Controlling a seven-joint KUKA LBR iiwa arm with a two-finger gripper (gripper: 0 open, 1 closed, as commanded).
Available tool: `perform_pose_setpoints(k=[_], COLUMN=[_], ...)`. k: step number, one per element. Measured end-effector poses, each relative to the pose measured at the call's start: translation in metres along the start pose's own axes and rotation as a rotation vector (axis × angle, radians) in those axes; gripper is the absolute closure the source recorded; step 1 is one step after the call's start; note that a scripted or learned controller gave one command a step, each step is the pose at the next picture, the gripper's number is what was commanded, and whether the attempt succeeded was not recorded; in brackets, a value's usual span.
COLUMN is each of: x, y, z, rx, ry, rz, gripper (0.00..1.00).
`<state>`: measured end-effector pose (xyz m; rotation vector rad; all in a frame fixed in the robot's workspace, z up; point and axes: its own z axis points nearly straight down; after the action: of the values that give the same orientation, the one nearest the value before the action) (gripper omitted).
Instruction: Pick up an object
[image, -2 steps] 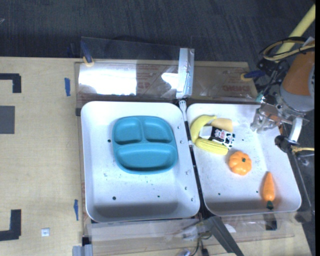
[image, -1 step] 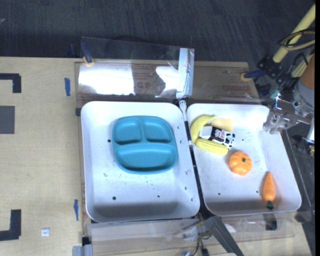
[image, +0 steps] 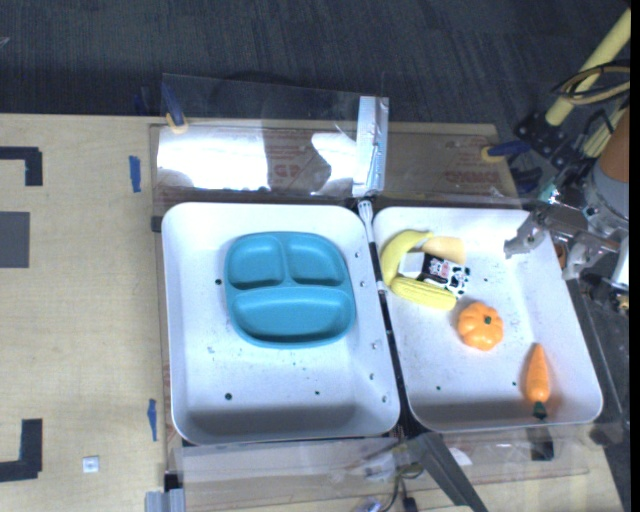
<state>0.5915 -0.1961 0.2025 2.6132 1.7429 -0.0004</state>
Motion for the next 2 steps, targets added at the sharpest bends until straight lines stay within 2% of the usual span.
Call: perform_pose_setpoints(k=[1,2], x=[0.019,0.031], y=[-0.030,-0.080], z=[0.091,0.116], rx=[-0.023,-0.003], ry=[0.000,0.002], rz=[-0.156,-0.149], gripper=[0.00,0.00])
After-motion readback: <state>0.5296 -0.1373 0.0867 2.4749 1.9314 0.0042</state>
